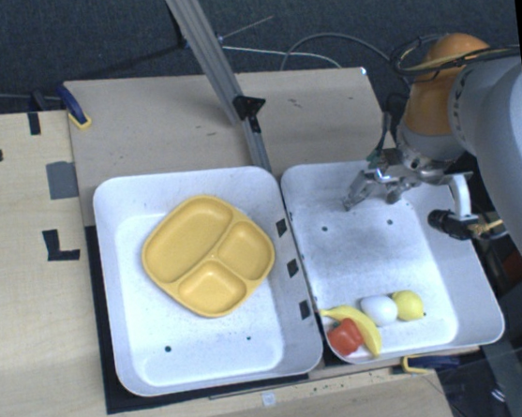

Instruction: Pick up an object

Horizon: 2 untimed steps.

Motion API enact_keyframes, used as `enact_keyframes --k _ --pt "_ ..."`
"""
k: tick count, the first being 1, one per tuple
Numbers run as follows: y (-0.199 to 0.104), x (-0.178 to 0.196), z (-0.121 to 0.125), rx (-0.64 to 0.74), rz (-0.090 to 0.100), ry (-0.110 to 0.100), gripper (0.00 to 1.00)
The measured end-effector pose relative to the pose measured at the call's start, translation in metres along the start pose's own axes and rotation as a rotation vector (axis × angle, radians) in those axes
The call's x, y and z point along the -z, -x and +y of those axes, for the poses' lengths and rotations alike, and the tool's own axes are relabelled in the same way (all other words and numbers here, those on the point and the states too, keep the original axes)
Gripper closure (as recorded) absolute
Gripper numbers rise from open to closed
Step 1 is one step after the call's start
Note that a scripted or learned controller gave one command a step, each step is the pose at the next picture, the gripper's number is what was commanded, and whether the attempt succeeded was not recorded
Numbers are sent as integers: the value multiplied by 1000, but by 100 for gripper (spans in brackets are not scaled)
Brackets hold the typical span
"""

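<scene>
Pale wooden bench top (28,307) carried 2 shallow white plastic bins side by side, the left bin (133,360) and the right bin (471,304), both with a finely speckled floor. Over the far end of the right bin hung the metal two-finger gripper (379,190), fingers splayed apart and nothing between them, well above the floor as far as could be judged.

Its targets lay toward the near edge of that same bin, well apart from it: a curved yellow banana-shaped toy (358,318), a glossy red pepper-like piece (345,336) touching it, a smooth white egg-shaped ball (379,308) and a small yellow lemon-like ball (408,305), all 4 bunched in a row running left to right. The coming move probably called for travel toward the near side, then a descent.

In the left bin sat a matte yellow plastic tray with 3 compartments (208,254), lying diagonally.
</scene>
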<state>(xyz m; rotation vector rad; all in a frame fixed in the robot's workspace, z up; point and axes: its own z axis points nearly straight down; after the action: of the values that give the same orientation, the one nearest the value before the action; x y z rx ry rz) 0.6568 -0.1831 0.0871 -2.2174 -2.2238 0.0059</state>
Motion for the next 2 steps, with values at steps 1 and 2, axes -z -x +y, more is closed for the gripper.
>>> enact_keyframes --k 1,2 --pt "-1 11 1 2 -1 1 100" --pt "-10 69 -1 0 1 9 100"
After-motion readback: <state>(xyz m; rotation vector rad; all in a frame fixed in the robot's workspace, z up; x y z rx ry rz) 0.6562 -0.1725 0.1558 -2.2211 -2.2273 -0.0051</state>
